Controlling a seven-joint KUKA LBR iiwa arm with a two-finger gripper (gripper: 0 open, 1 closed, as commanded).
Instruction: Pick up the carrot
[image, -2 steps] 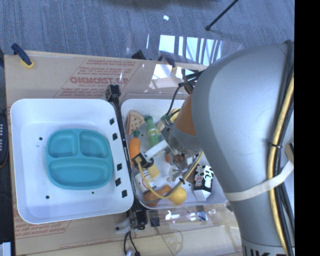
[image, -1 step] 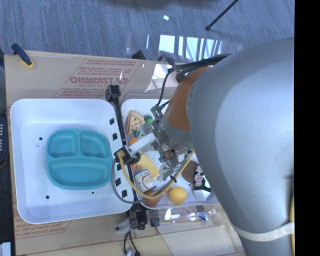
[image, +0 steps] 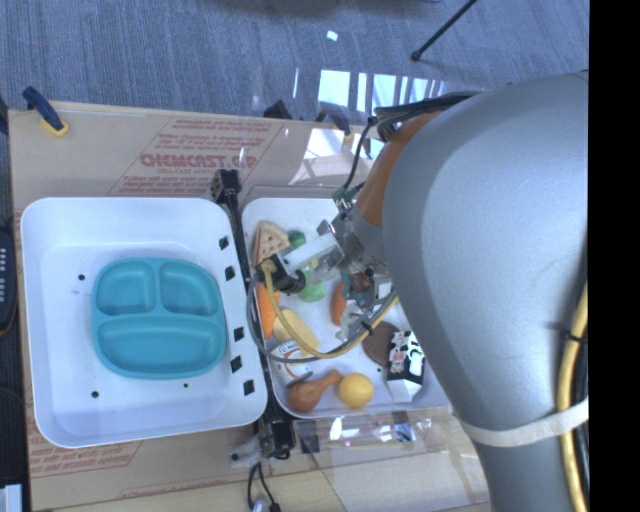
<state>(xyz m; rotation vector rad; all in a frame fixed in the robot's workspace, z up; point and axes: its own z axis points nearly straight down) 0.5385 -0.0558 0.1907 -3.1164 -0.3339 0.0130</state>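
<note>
The tool (image: 350, 268), its grip impossible to tell, hangs low inside the right shallow white bin (image: 287, 213), apparently seeking the long orange carrot (image: 266, 312).

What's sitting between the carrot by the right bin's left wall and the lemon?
The camera view shows a yellow banana lying between the carrot and the lemon, with the brown drumstick just beside the lemon.

An orange, tapered carrot (image: 266, 311) is lying lengthwise in the right-hand bin (image: 300, 210), running close along that bin's left wall, partly crossed by a yellow cable.
</note>
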